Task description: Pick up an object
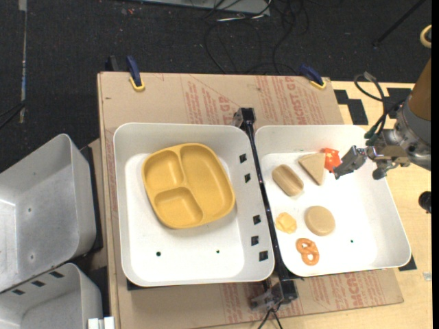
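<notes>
- The fingers [361, 162] hung over the right bin [384, 245], toward its far right part. One dark finger reached left, its tip just beside a small red piece [331, 158]; a second dark finger sat further right. They appeared spread apart with nothing between them.
- The red piece lay just right of a tan wedge [313, 167]; whether the finger tip touched the red piece could not be told.
- Other things in the right bin: a tan bread roll [288, 181] left of the wedge, a round tan cookie [319, 220] nearer, a small yellow piece [286, 221] to its left, and an orange pretzel [309, 251] nearest of all.
- The left bin [137, 252] held a yellow divided plate [187, 184] with three compartments.
- Both bins rested on a brown cardboard-covered worktop [192, 98].
- The arm [418, 115] was cut off by the right edge, so only its wrist and part of the grey body showed.
- The small yellow piece was too small to make out.
</notes>
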